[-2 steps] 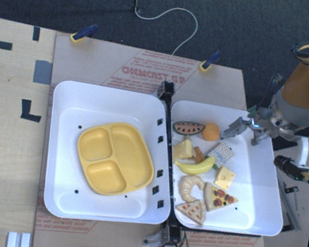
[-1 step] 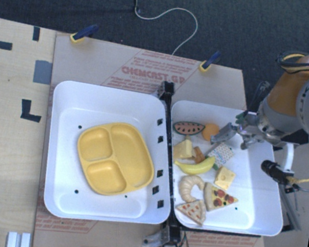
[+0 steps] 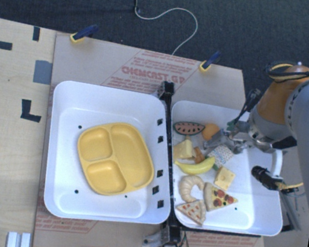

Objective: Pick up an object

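Note:
The right bin (image 3: 260, 211) holds several toy foods. A watermelon slice (image 3: 189, 128) and an orange piece (image 3: 211, 130) lie at its far left. Below them are a pale wedge (image 3: 183, 149), a banana (image 3: 196, 167), a cheese block (image 3: 226, 177), a croissant (image 3: 191, 186), a pizza slice (image 3: 219, 199) and a sandwich triangle (image 3: 191, 212). My gripper (image 3: 220, 146) reaches in from the right and sits low among the food, just right of the orange piece and above the banana's tip. Nothing can be made out in its grasp.
The left bin (image 3: 62, 134) holds a yellow divided plate (image 3: 115, 158). A black divider (image 3: 164, 151) runs between the bins. The grey arm with its orange band (image 3: 276, 99) hangs over the right bin's far right corner. The right bin's floor is bare along its right side.

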`<state>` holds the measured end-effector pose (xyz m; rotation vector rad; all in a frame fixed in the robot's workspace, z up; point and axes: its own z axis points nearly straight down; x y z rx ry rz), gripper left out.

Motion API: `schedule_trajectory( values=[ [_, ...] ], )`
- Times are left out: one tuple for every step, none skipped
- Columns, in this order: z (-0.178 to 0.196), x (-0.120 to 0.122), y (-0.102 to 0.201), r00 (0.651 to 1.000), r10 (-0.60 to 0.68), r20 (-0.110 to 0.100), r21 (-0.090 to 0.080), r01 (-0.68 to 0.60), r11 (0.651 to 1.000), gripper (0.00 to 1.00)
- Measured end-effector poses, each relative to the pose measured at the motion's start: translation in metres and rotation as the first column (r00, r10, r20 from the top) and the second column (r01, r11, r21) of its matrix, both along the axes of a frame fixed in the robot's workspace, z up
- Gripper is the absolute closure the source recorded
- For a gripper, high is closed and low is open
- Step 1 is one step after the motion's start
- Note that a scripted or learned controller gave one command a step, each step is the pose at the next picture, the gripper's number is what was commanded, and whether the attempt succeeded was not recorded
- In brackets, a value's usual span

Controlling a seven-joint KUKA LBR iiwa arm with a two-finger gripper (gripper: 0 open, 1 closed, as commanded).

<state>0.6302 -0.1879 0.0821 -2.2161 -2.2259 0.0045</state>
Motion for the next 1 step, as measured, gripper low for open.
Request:
schedule_trajectory(
  values=[
    [0.0132,0.0012,0.0000,1.000,0.001,0.003,-0.001,-0.001,1.000,1.00]
  ],
)
